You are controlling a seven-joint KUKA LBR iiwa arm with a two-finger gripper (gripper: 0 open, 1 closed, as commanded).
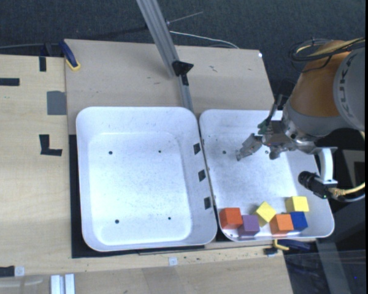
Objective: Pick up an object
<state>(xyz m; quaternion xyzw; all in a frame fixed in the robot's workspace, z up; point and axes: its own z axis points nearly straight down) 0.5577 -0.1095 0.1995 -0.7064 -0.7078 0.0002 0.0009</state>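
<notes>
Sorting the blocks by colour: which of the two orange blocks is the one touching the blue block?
The right-hand orange block, in the near right corner of the right bin, beside the blue block. The other orange block sits farther left, next to the purple block.

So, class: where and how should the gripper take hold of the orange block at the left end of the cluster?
Probably from straight above, closing on the near and far faces of the orange block. Its left side is close to the bin wall and the purple block crowds its right, so the near and far faces look freest.
</notes>
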